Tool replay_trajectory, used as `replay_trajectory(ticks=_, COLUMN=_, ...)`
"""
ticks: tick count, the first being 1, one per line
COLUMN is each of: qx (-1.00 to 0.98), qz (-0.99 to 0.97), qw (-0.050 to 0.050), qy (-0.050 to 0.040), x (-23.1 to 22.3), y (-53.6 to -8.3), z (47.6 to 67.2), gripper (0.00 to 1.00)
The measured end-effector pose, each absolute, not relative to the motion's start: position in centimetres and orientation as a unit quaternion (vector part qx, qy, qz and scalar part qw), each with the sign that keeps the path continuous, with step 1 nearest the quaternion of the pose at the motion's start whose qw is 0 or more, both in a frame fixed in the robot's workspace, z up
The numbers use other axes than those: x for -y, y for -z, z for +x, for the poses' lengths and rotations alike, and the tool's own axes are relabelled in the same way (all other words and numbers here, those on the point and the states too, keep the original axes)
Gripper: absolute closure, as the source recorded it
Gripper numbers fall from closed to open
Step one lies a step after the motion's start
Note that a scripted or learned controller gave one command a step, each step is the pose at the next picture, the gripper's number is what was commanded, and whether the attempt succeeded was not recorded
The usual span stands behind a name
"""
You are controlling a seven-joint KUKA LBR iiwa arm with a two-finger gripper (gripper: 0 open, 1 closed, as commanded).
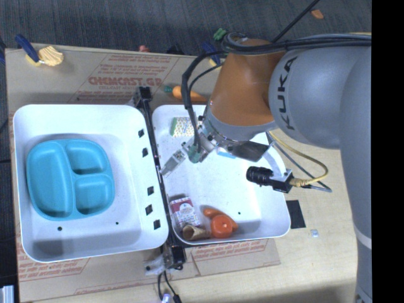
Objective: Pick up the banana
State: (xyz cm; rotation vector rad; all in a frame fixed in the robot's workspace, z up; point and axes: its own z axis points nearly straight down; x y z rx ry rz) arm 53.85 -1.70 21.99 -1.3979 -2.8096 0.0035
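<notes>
One gripper (184, 155) | low over right bin (273, 225), near its left wall | clench or release: cannot tell | banana's bearing and long axis from gripper: cannot tell

A dark grey ribbed floor (95, 11) runs along the top behind a pale bench (315, 257) covered with brown cardboard (107, 74) printed in red, a small yellow and blue object (43, 54) lying at the cardboard's upper left corner under even light.
</notes>
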Motion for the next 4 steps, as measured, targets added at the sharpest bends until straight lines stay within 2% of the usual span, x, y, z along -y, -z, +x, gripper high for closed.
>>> replay_trajectory(ticks=1, qx=0.916, qz=-0.402, qw=0.002, qy=-0.0011, x=-4.6, y=-19.1, z=47.5, gripper=0.00)
replay_trajectory(ticks=2, qx=0.920, qz=-0.393, qw=0.002, qy=-0.0009, x=-10.3, y=-9.1, z=47.5, gripper=0.00)
replay_trajectory(ticks=3, qx=0.905, qz=-0.426, qw=0.005, qy=-0.0042, x=-19.9, y=-12.1, z=47.3, gripper=0.00)
replay_trajectory(ticks=4, qx=0.905, qz=-0.425, qw=0.004, qy=-0.0047, x=-19.8, y=-13.1, z=47.4, gripper=1.00)
